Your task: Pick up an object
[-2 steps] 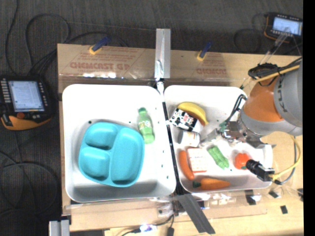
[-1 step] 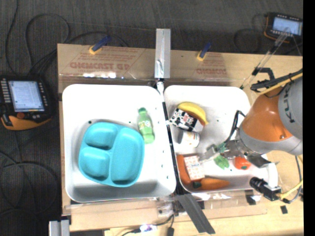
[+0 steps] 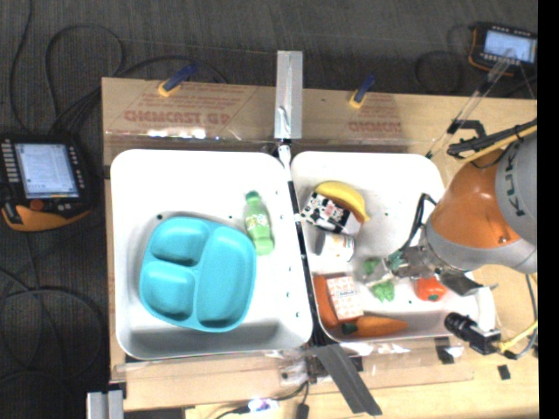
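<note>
bench (image 3: 201, 112) of brown board fills the middle of the frame, carrying my two white bins side by side. left bin (image 3: 140, 168) sits left of centre; right bin (image 3: 410, 168) sits right of centre, touching it along a shared wall.

my arm (image 3: 476, 221) comes in from the right edge, orange band over the right bin's right side, wrist reaching down into that bin. my gripper (image 3: 403, 264) is low in the bin's lower middle, among the small items; i cannot tell how it stands, apart or together, since the wrist covers it.

blue tray (image 3: 199, 273) with three compartments lies in the lower part of the left bin. green bottle (image 3: 258, 223) lies just beside the tray's upper right corner, near the shared wall.

in the right bin, banana (image 3: 342, 197) lies in the upper left, touching a black-and-white pack (image 3: 328, 212) below it. white cup (image 3: 335, 245) lies just under that pack. red box (image 3: 339, 297) sits at the lower left of the bin, and carrot (image 3: 376, 326) lies along the bottom wall beside it. green bits (image 3: 379, 279) lie just left of my gripper, and a red tomato (image 3: 430, 289) lies just right of it, partly under the wrist.

nothing shows held between my fingers.
</note>
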`<state>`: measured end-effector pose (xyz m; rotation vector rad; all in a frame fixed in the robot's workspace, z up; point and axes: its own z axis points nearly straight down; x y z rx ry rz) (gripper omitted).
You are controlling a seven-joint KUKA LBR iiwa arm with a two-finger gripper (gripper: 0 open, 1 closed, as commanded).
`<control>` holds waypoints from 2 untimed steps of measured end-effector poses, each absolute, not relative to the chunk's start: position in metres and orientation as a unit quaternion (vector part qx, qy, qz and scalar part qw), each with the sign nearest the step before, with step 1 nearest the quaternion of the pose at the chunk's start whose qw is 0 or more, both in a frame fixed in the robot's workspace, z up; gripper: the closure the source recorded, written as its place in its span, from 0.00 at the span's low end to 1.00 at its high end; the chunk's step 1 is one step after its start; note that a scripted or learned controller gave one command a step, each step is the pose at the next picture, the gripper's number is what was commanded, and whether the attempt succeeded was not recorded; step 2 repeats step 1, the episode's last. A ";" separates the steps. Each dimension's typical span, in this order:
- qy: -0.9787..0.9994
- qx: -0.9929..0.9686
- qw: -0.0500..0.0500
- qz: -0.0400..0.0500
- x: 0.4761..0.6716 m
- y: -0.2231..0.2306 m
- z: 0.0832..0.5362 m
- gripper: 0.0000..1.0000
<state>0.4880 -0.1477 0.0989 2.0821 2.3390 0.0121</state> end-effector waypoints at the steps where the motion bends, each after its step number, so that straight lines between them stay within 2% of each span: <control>1: 0.704 0.710 -0.001 -0.002 0.515 -0.102 0.204 1.00; 2: 0.704 0.710 -0.001 -0.002 0.515 -0.102 0.204 1.00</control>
